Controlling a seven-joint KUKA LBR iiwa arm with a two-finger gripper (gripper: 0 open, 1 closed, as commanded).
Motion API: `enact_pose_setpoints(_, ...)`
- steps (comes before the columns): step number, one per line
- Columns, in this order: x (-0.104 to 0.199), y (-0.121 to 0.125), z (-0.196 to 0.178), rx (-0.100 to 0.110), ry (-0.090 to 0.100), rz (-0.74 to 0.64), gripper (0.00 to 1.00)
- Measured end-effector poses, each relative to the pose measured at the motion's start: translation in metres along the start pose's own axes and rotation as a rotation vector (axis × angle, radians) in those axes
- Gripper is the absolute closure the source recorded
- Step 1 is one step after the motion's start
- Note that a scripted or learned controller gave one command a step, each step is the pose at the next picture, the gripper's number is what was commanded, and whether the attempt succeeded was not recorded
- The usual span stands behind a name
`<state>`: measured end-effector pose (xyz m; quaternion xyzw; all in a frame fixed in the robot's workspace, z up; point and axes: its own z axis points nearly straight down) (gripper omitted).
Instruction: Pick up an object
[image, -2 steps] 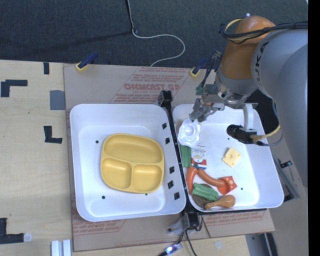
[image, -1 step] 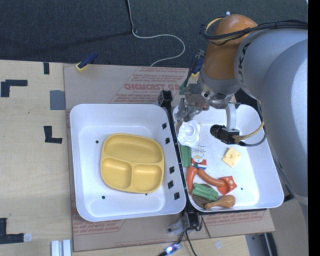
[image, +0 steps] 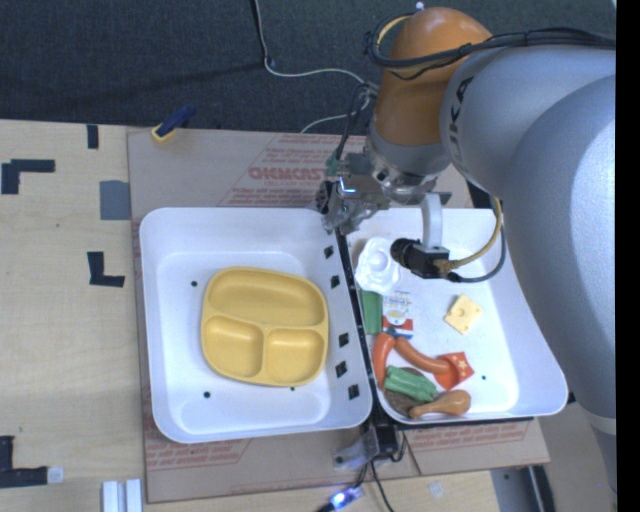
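Observation:
The right bin (image: 520, 345) holds several toy foods. A white bottle-shaped piece (image: 376, 264) lies near the bin's left wall. Below it are a green stick (image: 371, 311) and a small printed packet (image: 399, 308). A yellow cheese wedge (image: 463, 315) lies apart toward the right. A red-orange sausage (image: 415, 357), a green pepper (image: 409, 382) and a brown drumstick (image: 441, 405) crowd the near left corner. My gripper (image: 341, 212) hangs at the far end of the divider between the bins, just up and left of the white piece. Nothing is visibly held.
A yellow divided plate (image: 265, 326) lies in the left bin (image: 165, 300). A black cable connector (image: 418, 257) hangs from the wrist over the right bin, beside the white piece. The grey arm (image: 540, 150) covers the right bin's far right corner.

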<state>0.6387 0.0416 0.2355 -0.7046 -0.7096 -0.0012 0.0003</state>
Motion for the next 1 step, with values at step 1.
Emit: enact_pose_setpoints(1, -0.0045, -0.0091, 0.0187, 0.005, -0.003, 0.006, 1.0)
